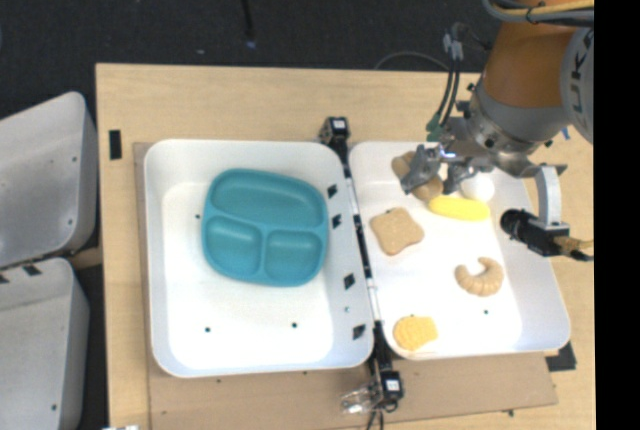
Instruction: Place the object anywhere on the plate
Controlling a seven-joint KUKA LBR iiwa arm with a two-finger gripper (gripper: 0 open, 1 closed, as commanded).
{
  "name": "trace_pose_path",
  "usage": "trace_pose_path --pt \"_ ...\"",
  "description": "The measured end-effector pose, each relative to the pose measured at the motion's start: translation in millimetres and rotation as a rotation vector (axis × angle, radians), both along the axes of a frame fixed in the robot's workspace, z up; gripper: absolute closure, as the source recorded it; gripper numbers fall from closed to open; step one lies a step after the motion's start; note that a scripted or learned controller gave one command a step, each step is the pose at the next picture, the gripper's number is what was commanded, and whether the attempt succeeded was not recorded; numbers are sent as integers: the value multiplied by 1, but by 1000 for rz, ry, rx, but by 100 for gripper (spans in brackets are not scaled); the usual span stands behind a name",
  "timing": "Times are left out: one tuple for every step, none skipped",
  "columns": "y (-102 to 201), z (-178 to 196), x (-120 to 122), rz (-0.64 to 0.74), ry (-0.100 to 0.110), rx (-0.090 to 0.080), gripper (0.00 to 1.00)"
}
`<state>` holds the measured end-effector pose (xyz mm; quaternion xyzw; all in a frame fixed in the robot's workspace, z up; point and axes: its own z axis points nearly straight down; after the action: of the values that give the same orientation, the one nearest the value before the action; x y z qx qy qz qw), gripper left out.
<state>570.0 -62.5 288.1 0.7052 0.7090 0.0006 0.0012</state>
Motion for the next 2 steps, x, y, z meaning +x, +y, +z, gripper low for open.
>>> trace_pose_path --pt "43 -22 31 0 0 0 100" --pt "91 -32 67 0 -1 0 100"
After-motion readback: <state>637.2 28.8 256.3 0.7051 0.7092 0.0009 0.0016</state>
